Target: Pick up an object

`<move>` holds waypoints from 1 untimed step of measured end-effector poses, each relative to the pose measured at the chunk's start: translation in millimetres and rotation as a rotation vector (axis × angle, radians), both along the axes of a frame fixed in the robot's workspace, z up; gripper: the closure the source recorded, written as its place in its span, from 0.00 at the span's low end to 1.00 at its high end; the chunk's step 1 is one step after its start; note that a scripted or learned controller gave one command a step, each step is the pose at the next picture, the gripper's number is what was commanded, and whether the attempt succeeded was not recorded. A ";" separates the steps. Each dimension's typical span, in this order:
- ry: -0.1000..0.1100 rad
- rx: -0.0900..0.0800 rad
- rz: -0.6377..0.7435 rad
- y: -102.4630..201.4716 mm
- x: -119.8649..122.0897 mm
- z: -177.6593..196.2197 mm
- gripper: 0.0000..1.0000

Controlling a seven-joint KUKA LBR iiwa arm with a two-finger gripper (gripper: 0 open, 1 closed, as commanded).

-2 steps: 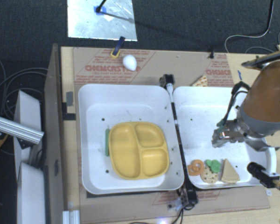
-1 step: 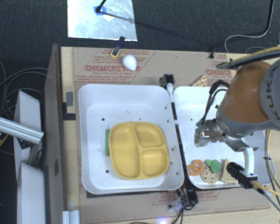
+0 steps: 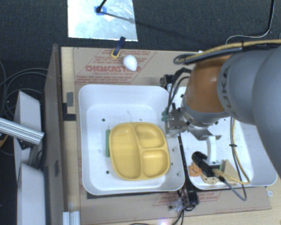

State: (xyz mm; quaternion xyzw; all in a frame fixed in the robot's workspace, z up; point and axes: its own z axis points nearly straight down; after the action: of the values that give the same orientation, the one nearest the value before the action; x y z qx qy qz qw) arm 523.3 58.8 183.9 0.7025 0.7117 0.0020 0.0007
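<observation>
A yellow divided plate (image 3: pixel 139 150) lies in the left bin (image 3: pixel 96 107), toward its front right. A thin green strip (image 3: pixel 107 142) lies along the plate's left edge. The arm's orange band and grey wrist cover most of the right bin (image 3: pixel 262 172). My gripper (image 3: pixel 174 122) hangs at the wall between the two bins, just off the plate's upper right corner, with its tips hidden under the wrist. Nothing shows held in it. A small orange thing (image 3: pixel 193 171) peeks out low in the right bin, near its front left.
A white egg-shaped thing (image 3: pixel 130 62) and a small blue and yellow tool (image 3: pixel 117 48) lie on the cardboard behind the left bin. A shiny sheet (image 3: pixel 102 13) lies on the floor beyond. Cables and a metal bar (image 3: pixel 16 129) sit to the left.
</observation>
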 end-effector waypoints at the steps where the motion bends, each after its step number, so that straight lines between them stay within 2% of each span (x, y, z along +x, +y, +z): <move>1: -0.001 0.002 -0.001 75.0 5.7 35.6 1.00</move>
State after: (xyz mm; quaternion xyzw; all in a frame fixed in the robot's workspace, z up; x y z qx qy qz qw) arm 529.0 133.8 219.5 0.7028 0.7114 0.0028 0.0004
